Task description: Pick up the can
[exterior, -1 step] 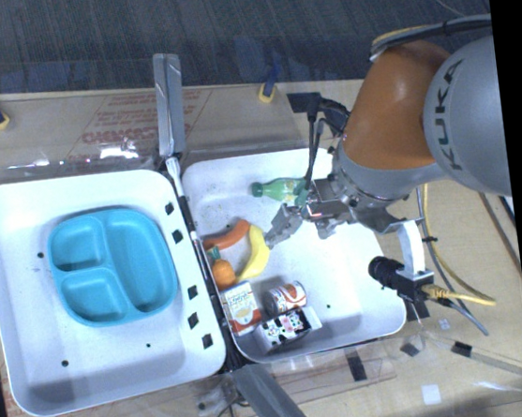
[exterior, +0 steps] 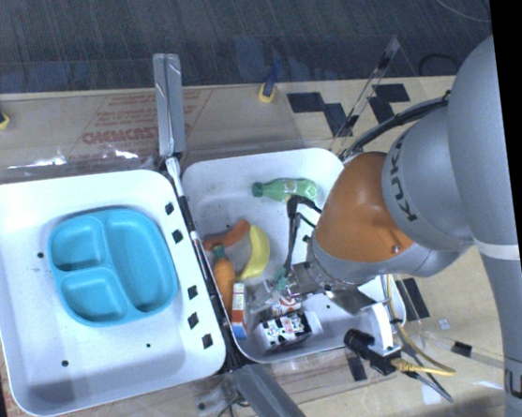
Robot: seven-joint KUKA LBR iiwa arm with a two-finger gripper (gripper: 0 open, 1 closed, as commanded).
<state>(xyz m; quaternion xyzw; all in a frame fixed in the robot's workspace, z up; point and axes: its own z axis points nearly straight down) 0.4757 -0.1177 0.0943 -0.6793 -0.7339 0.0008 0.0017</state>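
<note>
Where the gripper (exterior: 286, 292) comes down under the arm's orange band (exterior: 361, 214), it hangs low over the near half of the right bin (exterior: 237, 165), and the wrist hides it too much to tell whether it is open or closed; nothing can be seen held in it. Just below it lies a small black-and-white boxy object (exterior: 285, 327) whose markings are too small to read. To its left, close to the bin's left wall, the can (exterior: 239, 302) lies on its side: a slim cylinder with a white and red label that cannot be read and a blue end nearest the camera. Its long axis runs from the near edge toward the far edge, nearly parallel to the wall. A matte orange carrot (exterior: 224, 275) lies just beside it, a curved yellow banana (exterior: 259, 250) lies near the carrot, and a reddish-orange piece (exterior: 231, 233) lies just beyond. A glossy green bottle (exterior: 285, 188) lies on its side toward the far wall. The letters "KUKA" run along the smooth grey arm (exterior: 438, 190). In the left bin (exterior: 6, 281) sits a blue sectioned plastic tray (exterior: 112, 265). Red print on the clear sheet over the counter (exterior: 119, 130) is illegible.
</note>
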